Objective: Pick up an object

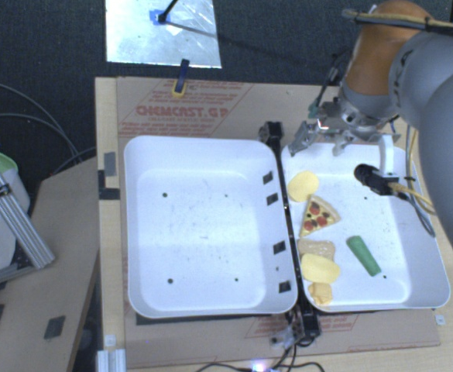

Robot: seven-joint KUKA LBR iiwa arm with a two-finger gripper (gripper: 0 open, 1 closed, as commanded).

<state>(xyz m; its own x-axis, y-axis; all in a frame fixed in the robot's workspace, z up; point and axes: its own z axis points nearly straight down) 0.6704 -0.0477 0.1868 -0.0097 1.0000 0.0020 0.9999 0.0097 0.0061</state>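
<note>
Several toy foods lie along the left side of the right bin (412, 285). From the back forward they are a yellow round chip (303, 184), a pizza slice (319, 214), a beige bread piece (317, 248), a yellow lump (320, 268) and a small orange piece (320, 291). A green cylinder (363, 255) lies apart, nearer the bin's middle. My gripper (320, 143) hangs over the back left corner of the right bin, just behind the chip. It is open, its fingers spread with nothing between them.
The left bin (145, 285) sits beside the right one, with a black divider strip (284, 208) between them. The grey arm with its orange band (381, 45) covers the back right. A black cable plug (369, 178) hangs over the right bin.
</note>
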